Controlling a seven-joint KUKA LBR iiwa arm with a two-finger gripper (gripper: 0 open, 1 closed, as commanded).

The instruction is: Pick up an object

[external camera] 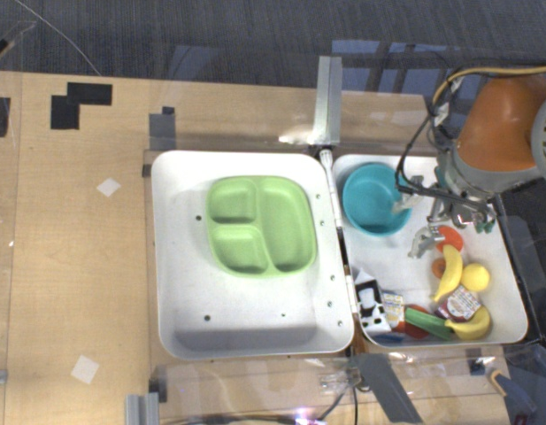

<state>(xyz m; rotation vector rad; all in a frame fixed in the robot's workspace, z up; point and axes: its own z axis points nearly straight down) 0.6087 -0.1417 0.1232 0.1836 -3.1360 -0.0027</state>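
On the pale wooden bench (69,264) sit two shallow white plastic bins with rounded corners, side by side. The left bin (180,317) holds a light green, glossy plastic plate (257,224) moulded into three compartments, lying flat near the bin's middle. The right bin (511,312) is crowded. A round teal plastic bowl (372,197) stands upright in its far left corner. Toward the near right lie a curved yellow banana (447,271), a smooth rounded yellow lemon-like fruit (475,277) just beside it, a second yellow piece (472,326) under a small labelled packet (463,303), and a green stick-shaped item (429,321) next to something red. A small black-and-white box (370,301) rests against the bin's left wall.

The grey metal two-finger gripper (429,231) hangs below the arm's orange band (496,127), over the right bin between the bowl and the banana. Whether it is apart or together cannot be told, and nothing is visibly clamped in it.
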